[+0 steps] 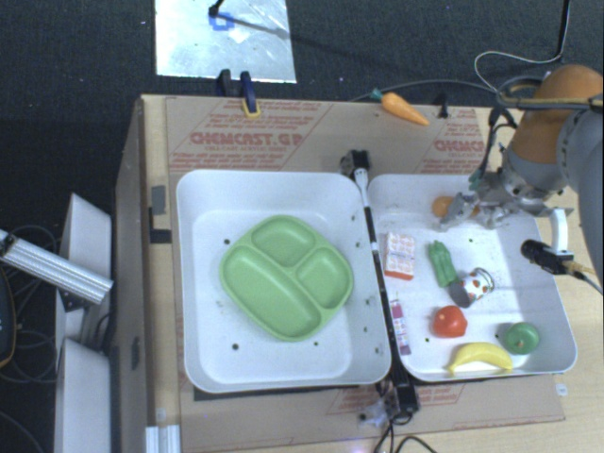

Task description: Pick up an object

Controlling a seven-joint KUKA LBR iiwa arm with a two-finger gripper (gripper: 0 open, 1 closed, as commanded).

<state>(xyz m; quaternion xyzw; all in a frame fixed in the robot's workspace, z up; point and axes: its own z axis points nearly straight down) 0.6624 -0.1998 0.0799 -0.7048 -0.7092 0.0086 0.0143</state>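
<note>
Left bin (203, 253) with green plate (286, 275), right bin (557, 333) with banana (479, 356), tomato (449, 321)

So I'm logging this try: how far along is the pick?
Nothing looks picked yet. The end effector sits low at the right bin's far edge, beside a small orange round object; I can't tell whether it grips it. The red tomato, yellow banana and green apple lie on the bin floor. Grasping and lifting are left.

A robot test lab: a brown cardboard-covered bench (283, 135) on dark carpet holds two shallow white plastic bins (203, 253), loose cables (514, 64) and small plastic toy foods (450, 321).
</note>
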